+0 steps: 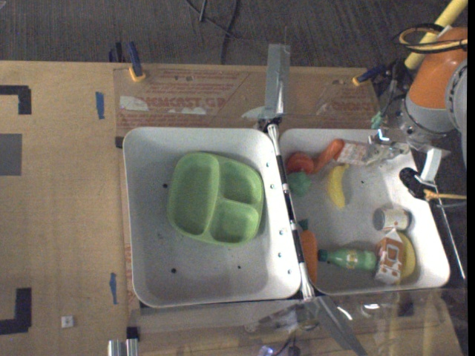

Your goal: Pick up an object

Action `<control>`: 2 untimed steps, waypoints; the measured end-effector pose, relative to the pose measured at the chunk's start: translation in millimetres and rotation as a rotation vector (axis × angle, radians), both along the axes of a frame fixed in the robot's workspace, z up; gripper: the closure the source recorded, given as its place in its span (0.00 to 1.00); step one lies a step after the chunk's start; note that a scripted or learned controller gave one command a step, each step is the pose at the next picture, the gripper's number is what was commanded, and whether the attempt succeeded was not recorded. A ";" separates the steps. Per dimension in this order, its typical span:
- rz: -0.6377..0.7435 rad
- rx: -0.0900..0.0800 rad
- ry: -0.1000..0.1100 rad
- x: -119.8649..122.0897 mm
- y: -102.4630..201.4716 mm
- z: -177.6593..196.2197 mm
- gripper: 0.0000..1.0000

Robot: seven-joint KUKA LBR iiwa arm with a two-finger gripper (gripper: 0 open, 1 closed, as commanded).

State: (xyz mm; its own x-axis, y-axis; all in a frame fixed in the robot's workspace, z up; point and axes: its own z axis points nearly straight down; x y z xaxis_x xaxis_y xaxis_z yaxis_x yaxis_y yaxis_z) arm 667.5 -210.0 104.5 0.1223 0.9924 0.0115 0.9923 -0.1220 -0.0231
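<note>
Hovering gripper [384, 148] nr banana [338, 186]

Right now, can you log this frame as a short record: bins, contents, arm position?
left bin: green divided plate
right bin: banana, green bottle, carton, carrot, small cup, red and green toys at left wall
arm: over right bin's upper right corner
gripper: near the top edge, nothing seen held

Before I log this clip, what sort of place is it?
Probably a robotics lab test bench, not a kitchen: two white bins sit on a cardboard-covered surface held by clamps, with toy food such as a banana and loose cables on carpet.
</note>
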 end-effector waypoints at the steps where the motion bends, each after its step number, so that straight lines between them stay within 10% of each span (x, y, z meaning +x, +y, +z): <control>1: 0.000 0.000 0.001 0.1 0.6 -0.2 0.00; 2: 0.001 -0.016 -0.028 -47.6 60.4 -16.4 0.00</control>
